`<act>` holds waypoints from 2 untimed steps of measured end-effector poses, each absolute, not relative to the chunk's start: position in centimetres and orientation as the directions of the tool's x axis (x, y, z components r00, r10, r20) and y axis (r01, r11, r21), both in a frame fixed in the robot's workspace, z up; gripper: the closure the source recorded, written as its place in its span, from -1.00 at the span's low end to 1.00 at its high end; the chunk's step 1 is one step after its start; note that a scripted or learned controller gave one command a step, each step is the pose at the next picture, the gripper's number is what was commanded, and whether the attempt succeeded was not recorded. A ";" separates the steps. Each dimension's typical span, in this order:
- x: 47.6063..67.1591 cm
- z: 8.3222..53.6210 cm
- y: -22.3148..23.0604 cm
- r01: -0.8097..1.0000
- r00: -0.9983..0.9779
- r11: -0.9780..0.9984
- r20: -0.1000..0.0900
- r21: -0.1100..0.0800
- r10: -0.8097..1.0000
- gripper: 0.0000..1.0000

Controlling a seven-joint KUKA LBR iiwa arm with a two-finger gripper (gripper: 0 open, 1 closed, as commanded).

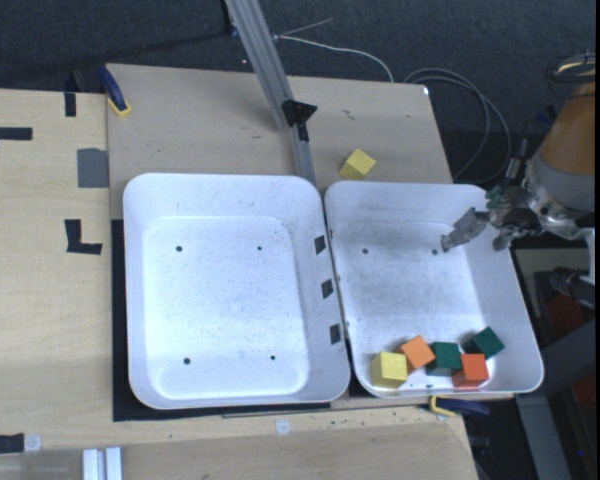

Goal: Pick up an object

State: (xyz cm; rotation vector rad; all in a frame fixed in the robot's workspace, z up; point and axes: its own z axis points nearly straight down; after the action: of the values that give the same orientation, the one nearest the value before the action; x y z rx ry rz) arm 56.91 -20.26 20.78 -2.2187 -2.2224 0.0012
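Coloured blocks (435, 358), likely light, rigid and smooth-faced, cluster in the lower right corner of the right bin (400, 218); best taken across opposite flat faces. The claw (467, 229) sits at the bin's upper right, well apart, holding nothing; its spread cannot be told.

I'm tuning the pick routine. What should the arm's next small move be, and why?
Probably travel toward the near edge of the right bin, then descend. The gripper sits near the bin's far right side, while the yellow block, orange block and the others cluster at its near edge.
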 end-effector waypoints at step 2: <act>57.7 24.4 -12.6 1.000 -0.005 0.005 0.002 -0.004 1.000 -1.00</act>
State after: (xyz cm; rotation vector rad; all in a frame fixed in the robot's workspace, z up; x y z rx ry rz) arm 57.75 -12.60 24.39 -2.2125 -2.2245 0.0015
